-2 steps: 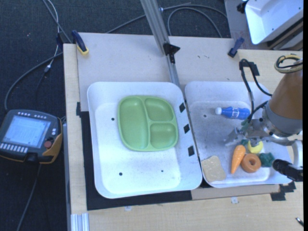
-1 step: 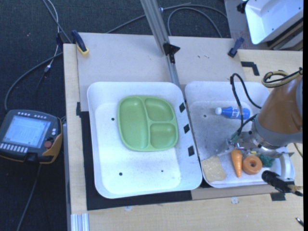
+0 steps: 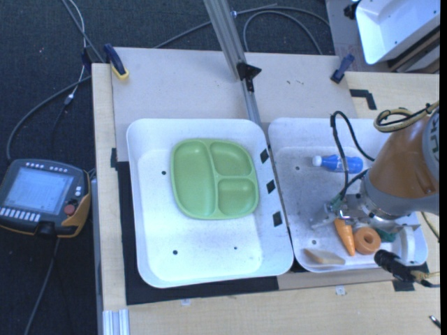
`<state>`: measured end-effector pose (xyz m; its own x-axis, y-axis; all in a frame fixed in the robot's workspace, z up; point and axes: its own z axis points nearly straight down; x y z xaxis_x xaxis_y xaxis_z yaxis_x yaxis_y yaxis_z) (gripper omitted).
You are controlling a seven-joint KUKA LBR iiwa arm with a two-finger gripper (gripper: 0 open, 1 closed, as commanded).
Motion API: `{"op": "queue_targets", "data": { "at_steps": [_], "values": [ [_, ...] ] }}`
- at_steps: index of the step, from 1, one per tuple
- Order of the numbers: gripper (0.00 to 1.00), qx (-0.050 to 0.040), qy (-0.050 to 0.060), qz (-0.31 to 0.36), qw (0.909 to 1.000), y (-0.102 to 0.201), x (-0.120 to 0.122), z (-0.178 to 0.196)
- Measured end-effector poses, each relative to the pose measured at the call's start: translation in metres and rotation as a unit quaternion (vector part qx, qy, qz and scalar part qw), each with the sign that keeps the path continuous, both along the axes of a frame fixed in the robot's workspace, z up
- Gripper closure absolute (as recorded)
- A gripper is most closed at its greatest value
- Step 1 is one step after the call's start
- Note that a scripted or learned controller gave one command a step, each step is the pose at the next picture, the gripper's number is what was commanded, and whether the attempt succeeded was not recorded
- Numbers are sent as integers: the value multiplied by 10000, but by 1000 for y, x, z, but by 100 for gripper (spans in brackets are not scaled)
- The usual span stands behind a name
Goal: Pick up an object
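My gripper (image 3: 332, 213) is down low in the right bin (image 3: 302, 187), reaching in from the right under the orange-banded wrist (image 3: 404, 166). Directly below it in the view lies an orange carrot (image 3: 345, 238), whose upper end is touching or almost touching the gripper. An orange ring (image 3: 367, 241) sits just right of the carrot. A beige wedge (image 3: 325, 257) lies at the bin's near edge. A blue and white tube (image 3: 339, 163) rests further back, apart from the gripper. I see nothing held in the gripper.
The left bin (image 3: 154, 208) holds a green divided plate (image 3: 214, 179). A white object (image 3: 409, 243) lies at the right bin's near right corner, partly under the arm. Black cables (image 3: 342, 135) loop above the right bin. A teach pendant (image 3: 42, 197) sits off the bench at left.
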<state>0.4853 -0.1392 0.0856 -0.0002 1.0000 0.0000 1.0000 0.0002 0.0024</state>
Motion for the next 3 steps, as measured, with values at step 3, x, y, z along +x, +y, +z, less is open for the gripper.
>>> {"op": "queue_targets", "data": {
  "at_steps": [3],
  "values": [
    [100,-9,-22,6,10000,0,8,121]
  ]
}}
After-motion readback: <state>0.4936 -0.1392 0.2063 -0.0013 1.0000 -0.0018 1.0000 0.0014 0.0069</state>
